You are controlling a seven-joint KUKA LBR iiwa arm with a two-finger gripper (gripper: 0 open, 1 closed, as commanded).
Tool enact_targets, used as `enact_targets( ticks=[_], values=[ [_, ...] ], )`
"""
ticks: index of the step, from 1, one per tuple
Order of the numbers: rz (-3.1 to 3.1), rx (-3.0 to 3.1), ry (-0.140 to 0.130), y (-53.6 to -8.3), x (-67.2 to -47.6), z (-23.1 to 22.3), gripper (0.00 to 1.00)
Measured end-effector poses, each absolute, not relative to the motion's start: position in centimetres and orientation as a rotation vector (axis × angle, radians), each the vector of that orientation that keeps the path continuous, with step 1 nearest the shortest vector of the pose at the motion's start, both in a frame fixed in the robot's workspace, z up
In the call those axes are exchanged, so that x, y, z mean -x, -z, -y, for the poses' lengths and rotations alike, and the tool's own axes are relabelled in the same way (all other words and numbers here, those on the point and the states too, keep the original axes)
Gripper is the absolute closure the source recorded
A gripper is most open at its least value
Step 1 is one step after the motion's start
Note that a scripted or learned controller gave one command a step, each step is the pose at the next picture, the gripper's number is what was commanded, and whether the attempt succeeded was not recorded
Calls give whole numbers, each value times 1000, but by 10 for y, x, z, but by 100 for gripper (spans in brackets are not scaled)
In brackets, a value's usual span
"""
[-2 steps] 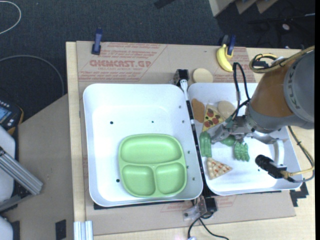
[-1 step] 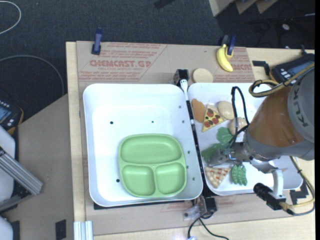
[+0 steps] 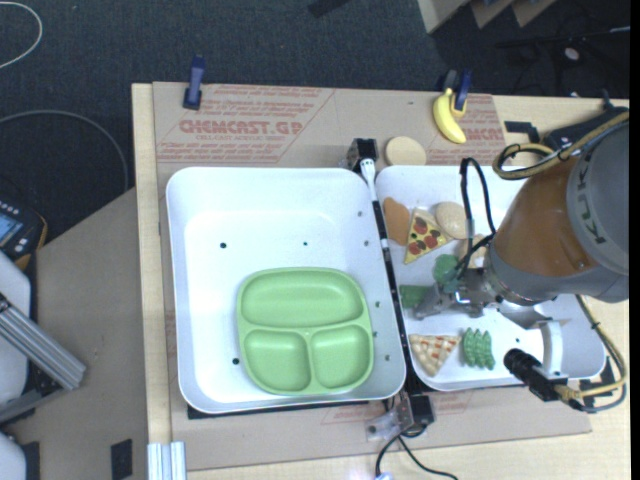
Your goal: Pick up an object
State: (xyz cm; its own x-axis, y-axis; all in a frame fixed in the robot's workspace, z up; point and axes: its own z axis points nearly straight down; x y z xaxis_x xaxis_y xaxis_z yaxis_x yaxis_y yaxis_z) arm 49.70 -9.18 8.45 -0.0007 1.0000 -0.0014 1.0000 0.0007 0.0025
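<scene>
The right bin (image 3: 400,183) holds several toy foods. A pepperoni pizza slice (image 3: 427,233) lies near its back, between an orange piece (image 3: 397,220) and a beige round piece (image 3: 452,218). A light green piece (image 3: 444,266) and a dark green piece (image 3: 411,294) lie at the bin's left middle. My gripper (image 3: 440,296) is low over these two green pieces, and the wrist hides what is beneath it. A second pizza slice (image 3: 433,348) and a green ridged piece (image 3: 478,349) lie near the front.
The left bin (image 3: 200,228) holds a green divided plate (image 3: 304,328). On the board behind the bins lie a banana (image 3: 449,118) and a beige disc (image 3: 405,151). The arm's body (image 3: 545,238) and its cables cover the right bin's right half.
</scene>
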Motion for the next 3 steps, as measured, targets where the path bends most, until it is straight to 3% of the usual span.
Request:
enact_targets(
  ticks=[1,2,3],
  values=[
    [-2229,-2208,-15,-190,-481,12,0],
    [-2220,-2220,-3,-195,-480,18,100],
    [-2219,-2218,-4,-205,-480,18,100]
  ],
)
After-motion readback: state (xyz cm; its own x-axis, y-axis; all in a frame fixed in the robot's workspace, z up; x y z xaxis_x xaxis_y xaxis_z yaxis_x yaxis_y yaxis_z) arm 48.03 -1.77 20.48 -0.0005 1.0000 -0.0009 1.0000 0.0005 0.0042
